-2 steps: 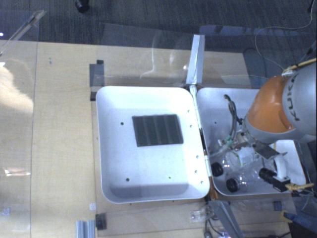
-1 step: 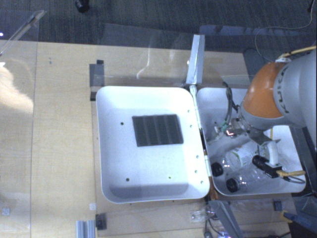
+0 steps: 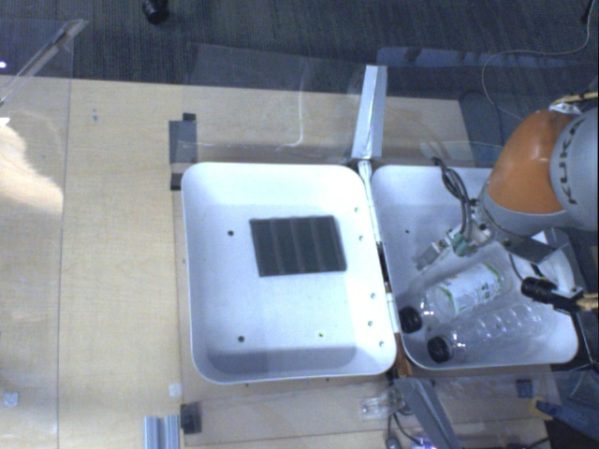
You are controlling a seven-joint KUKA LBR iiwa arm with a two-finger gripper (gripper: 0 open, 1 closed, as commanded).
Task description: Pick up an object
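Nearest the camera, two clear plastic bottles lay in the right bin (image 3: pixel 562 349), along its near edge. One bottle (image 3: pixel 501 330), with a black cap (image 3: pixel 438 348) pointing left, rested against the bin's near rim. Just behind it lay the labelled bottle (image 3: pixel 460 293), its white and green label facing up and its own black cap (image 3: pixel 410 319) also pointing left, close to the wall shared with the left bin (image 3: pixel 215 344). The two bottles lay side by side, nearly parallel, and appeared to touch or almost touch along their length.

The arm (image 3: pixel 538 171), grey with its orange band, came in from the right and hung over the far half of the right bin. Its gripper (image 3: pixel 440 251) pointed down and to the left, just above and behind the labelled bottle; whether it touched the bottle could not be told, and how wide it stood could not be told either, as it was small and blurred against the white bin. Nothing could be seen held in it.

On the left bin's floor lay a dark ribbed rectangular pad (image 3: pixel 298 245), near the middle. Both bins sat on the pale wooden desk (image 3: pixel 103 279).
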